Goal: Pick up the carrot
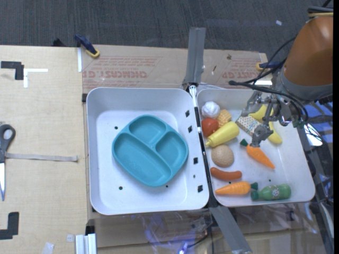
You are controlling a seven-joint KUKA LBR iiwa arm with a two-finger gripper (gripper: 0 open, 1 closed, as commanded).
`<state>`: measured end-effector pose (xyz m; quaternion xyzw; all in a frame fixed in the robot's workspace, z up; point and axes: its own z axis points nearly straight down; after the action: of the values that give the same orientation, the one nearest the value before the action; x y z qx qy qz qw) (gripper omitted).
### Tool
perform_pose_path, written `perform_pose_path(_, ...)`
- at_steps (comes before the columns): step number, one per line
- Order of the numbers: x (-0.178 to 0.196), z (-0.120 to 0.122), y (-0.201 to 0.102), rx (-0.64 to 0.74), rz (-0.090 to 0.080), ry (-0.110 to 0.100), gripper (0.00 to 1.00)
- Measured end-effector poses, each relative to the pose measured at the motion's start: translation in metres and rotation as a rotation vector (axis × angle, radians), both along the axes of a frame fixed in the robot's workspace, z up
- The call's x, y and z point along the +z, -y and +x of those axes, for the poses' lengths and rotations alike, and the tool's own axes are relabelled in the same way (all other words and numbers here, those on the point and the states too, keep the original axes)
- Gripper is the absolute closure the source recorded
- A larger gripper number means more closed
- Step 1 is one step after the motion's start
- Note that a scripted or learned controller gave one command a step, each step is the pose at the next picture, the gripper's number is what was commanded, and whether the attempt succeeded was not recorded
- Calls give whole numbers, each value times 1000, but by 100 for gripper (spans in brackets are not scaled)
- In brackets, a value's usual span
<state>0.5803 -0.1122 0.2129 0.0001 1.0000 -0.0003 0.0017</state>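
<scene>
Closest to me, along the front edge of the right bin [307, 173], there's a carrot [233, 189] lying flat with its green stub pointing right, and just beside that stub a green bottle [273, 192] on its side. Right behind that carrot is a little red sausage [226, 174], then a tan bread roll [223, 155].

There's actually a second carrot [260, 156] too, further right in the same bin, lying at a slant with its tip aimed toward the front-right. The gripper [260, 134] hangs just above its green top end. The fingers look close together with nothing pinched between them, but honestly it's too cluttered up there with cables for me to tell for sure.

Behind the roll: a yellow corn cob [222, 134] tilted, a red tomato [210, 126] touching it, a white garlic bulb [211, 109] at the back, and a banana [270, 133] partly hidden under the gripper.

The left bin [98, 157] has a blue divided plate [150, 150] sitting in the middle, a bit rotated.

Off to the far left on the tabletop [42, 120] there's a pair of scissors [4, 147]. The arm's orange band [312, 49] looms at the far right.
</scene>
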Motion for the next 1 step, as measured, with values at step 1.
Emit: perform_pose_path(1, -111, -16, 42, 162, 0, -1, 0)
